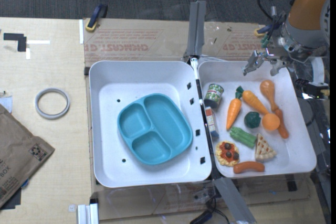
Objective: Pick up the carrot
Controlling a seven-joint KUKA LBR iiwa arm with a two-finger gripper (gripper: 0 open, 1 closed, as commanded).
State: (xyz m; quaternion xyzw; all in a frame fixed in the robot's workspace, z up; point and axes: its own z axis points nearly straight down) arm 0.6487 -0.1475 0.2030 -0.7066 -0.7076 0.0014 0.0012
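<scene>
Two carrots lie in the right bin (303, 157). One carrot (233, 112) points toward the front, its green top at the far end. The other carrot (255, 102) lies slanted just to its right. My gripper (262, 66) hovers over the bin's far edge, above and behind both carrots and apart from them. Its fingers stand open with nothing between them.
Around the carrots lie a green can (213, 93), an orange ball (271, 122), a drumstick (268, 88), a cucumber (242, 136), a pizza slice (264, 149) and a sausage (249, 167). The left bin (105, 113) holds a blue divided plate (155, 128). A tape ring (52, 103) rests on the bench.
</scene>
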